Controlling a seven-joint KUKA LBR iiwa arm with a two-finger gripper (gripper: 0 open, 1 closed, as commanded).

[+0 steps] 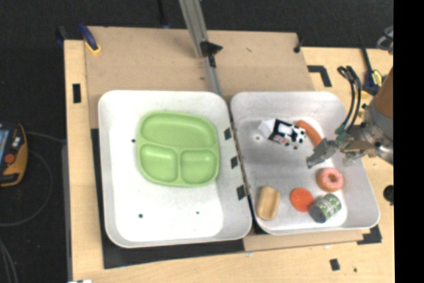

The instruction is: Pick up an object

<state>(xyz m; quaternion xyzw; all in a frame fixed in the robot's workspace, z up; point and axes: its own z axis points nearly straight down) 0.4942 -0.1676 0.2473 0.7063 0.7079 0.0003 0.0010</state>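
A pale wooden bench [159, 53] bears two shallow white bins, left [116, 209] and right [285, 101], touching.

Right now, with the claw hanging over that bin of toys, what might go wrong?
The gripper hangs between the pink donut and the orange carrot, so it may nudge one aside and miss. The donut, red disc and green can lie close together, so grabbing one could knock its neighbours.
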